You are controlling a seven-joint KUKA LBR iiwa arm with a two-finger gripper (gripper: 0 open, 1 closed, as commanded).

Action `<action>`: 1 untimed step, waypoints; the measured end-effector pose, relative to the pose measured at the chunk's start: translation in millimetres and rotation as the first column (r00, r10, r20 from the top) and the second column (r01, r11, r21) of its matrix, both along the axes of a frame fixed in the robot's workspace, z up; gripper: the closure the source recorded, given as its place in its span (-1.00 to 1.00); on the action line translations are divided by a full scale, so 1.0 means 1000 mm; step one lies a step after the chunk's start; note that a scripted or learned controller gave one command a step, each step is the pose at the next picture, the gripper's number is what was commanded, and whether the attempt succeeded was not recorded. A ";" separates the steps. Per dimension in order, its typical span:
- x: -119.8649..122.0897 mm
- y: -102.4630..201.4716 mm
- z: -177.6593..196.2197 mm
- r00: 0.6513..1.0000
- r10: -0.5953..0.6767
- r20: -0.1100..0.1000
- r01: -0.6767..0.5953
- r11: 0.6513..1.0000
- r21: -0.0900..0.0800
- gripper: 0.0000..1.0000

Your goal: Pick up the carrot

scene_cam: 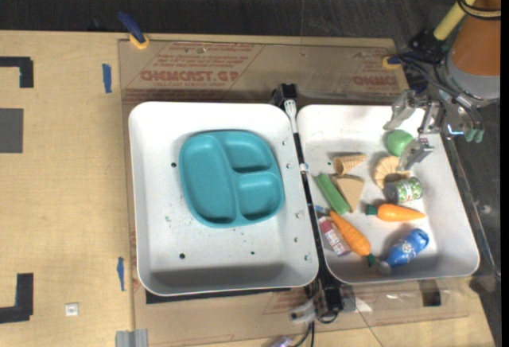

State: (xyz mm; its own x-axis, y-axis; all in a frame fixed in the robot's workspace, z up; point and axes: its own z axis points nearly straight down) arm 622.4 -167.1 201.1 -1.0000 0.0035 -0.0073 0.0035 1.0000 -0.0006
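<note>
So there are two carrots in the right bin (457,202). One carrot (400,212) lies flat near the right side, leafy end pointing left, just under a small green can (406,191). The other carrot (351,235) lies on a slant closer to the middle divider, with a small red bottle (332,237) right beside it on the left and a long green vegetable (334,191) just above it. A blue thing (407,248) sits near the front right corner, and there's an ice cream cone (348,164) plus a green ball-like piece (398,142) further back. The gripper (420,124) hangs over the back right part of that bin, fingers spread apart with nothing between them, right next to the green piece and well away from both carrots. The left bin (155,202) holds a teal divided plate (231,176)
</note>
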 end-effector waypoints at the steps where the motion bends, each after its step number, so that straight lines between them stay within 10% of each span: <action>1: -0.021 0.026 -0.091 0.994 -0.108 0.021 0.108 0.994 -0.001 -1.00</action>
